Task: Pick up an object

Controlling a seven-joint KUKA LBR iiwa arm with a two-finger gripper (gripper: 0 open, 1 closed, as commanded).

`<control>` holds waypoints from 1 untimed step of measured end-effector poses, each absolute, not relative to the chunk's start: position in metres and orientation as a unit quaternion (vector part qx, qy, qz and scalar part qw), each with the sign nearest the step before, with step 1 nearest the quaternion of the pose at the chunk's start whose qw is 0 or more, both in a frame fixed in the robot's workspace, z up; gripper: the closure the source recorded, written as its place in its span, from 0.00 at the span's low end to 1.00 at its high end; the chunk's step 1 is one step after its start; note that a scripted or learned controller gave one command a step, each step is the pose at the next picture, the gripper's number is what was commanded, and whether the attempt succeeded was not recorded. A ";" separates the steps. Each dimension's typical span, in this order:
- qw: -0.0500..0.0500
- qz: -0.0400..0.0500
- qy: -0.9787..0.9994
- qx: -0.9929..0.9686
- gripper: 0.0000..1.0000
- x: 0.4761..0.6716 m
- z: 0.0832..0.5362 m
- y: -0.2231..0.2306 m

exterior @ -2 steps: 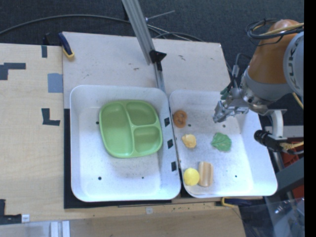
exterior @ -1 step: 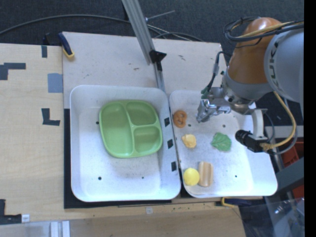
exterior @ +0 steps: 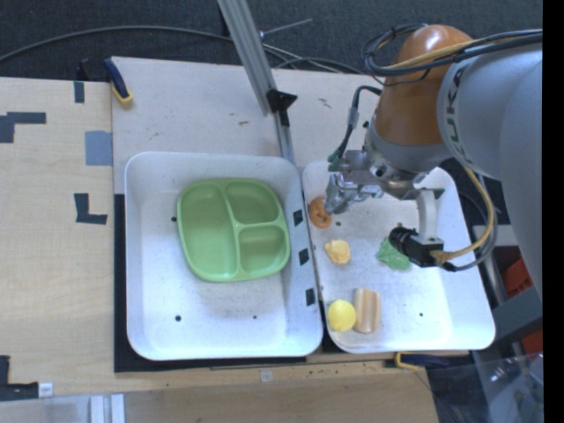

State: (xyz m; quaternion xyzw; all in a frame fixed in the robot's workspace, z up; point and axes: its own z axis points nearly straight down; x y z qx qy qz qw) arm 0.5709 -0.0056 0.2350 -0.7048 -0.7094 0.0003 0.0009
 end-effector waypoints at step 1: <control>0.001 0.000 -0.710 -0.704 1.00 0.573 0.228 0.054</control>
